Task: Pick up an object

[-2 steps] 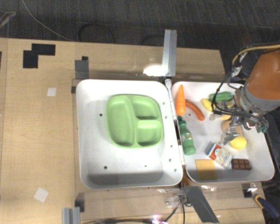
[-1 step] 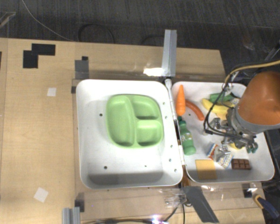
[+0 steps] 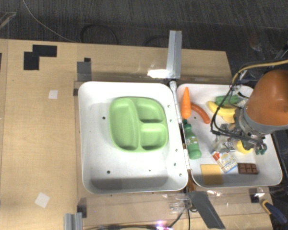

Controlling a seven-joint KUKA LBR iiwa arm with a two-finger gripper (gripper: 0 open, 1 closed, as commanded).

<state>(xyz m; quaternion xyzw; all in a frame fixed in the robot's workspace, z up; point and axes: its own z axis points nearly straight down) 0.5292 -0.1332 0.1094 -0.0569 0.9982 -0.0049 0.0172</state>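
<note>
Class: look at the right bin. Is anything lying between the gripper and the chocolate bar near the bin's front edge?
Nothing visible does. The gripper hangs over the right bin, and the chocolate bar lies just in front of it on bare bin floor. A small packet lies to the bar's left, off that line.

You're seeing the arm now: a rounded orange band, a grey collar beneath it, yellow and black cables looping off its top, dark metal hardware at the wrist.
</note>
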